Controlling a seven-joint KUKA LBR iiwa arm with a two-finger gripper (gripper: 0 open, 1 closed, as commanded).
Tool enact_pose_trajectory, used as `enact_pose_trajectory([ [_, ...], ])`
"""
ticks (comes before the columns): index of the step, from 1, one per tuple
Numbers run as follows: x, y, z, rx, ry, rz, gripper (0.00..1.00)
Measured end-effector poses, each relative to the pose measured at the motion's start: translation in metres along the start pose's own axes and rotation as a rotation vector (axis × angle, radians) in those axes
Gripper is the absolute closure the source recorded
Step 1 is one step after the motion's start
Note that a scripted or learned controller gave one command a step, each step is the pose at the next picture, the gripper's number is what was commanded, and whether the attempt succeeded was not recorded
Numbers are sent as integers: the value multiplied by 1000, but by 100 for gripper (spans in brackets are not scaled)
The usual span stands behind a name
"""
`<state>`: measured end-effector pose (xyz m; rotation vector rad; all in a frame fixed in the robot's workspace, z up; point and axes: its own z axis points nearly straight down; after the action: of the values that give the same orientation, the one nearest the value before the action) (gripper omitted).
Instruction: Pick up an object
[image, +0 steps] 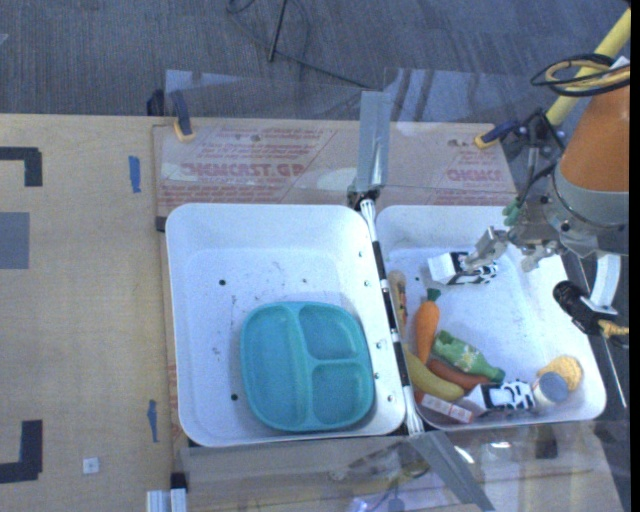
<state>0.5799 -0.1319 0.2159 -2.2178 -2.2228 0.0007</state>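
Note:
My gripper (497, 250) hangs over the back of the right bin (545, 320), below the arm's orange band. A small black-and-white toy (466, 268) lies just left of the gripper's tip; whether they touch is unclear. Along the bin's left and front sides lie an orange carrot (427, 327), a banana (430, 380), a green item (466, 356) on a red one (452, 374), a second black-and-white toy (510, 396) and a yellow corn-like piece (562, 375).
The left bin (200, 250) holds a teal divided plate (306, 366) at its front right. A metal bracket (372, 140) stands behind the wall between the bins. Cables and the arm crowd the right edge.

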Motion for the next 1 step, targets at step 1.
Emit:
enact_pose_trajectory([
  [1, 16, 11, 115, -3, -1, -74, 0],
])
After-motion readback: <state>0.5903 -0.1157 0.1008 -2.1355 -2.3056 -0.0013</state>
